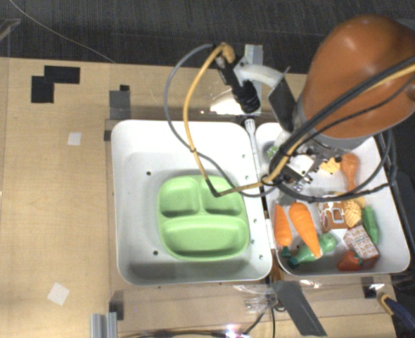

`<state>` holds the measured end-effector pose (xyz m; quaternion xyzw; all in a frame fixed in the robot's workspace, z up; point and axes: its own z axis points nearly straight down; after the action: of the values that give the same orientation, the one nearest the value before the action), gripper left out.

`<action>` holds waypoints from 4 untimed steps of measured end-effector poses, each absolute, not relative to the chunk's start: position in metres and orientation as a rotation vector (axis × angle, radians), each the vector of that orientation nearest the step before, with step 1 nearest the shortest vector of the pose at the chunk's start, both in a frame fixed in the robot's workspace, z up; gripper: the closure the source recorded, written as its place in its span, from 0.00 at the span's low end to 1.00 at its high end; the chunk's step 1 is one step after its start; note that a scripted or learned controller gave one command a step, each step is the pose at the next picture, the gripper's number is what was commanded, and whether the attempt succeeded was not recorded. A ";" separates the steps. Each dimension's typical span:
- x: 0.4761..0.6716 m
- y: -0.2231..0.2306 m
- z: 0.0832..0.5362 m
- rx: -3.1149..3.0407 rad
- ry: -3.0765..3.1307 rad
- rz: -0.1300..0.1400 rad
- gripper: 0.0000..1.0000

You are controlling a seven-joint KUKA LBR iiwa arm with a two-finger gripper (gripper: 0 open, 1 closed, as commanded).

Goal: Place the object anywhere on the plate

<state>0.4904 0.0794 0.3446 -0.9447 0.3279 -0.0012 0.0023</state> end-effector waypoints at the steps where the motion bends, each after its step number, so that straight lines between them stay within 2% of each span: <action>1: 0.498 0.005 0.287 -3.069 0.661 -0.004 1.00; 2: 0.500 -0.007 0.187 -3.120 0.339 0.004 1.00; 3: 0.497 -0.035 0.185 -3.124 0.325 -0.006 1.00; 4: 0.556 -0.055 0.201 -3.121 0.349 -0.007 1.00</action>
<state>0.5558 -0.0552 0.2007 -0.9938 0.1112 -0.0023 0.0007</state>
